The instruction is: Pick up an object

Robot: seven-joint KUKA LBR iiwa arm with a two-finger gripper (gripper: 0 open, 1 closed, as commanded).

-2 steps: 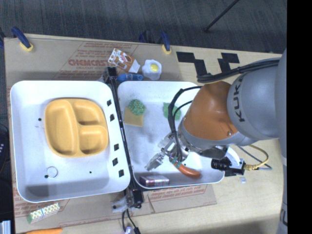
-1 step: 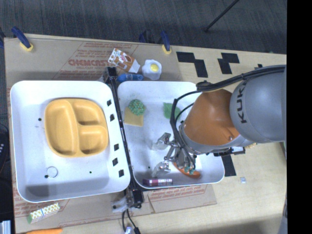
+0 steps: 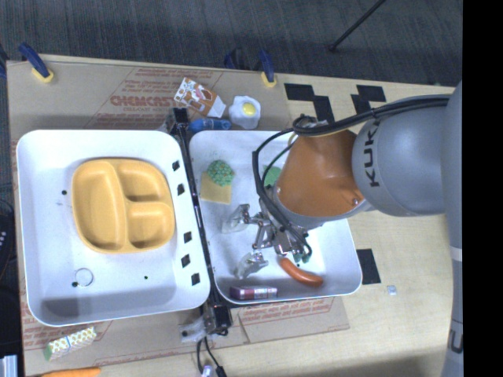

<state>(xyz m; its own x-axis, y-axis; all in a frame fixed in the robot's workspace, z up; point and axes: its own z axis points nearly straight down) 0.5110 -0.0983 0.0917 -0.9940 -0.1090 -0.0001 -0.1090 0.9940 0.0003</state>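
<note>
While the arm (image 3: 393,163) reaches over the right bin (image 3: 346,269), the pickup is judged not yet done: nothing sits between the fingers. Left of that bin, the left bin (image 3: 39,210) carries a yellow divided tray (image 3: 123,204). Inside the right bin, the claw (image 3: 244,242) hangs spread wide, low over the floor. Candidate objects lie near it: a yellow-and-green block (image 3: 218,179) beyond, an orange sausage-shaped piece (image 3: 299,272) beside, a marker (image 3: 253,293) against the near wall.
</note>
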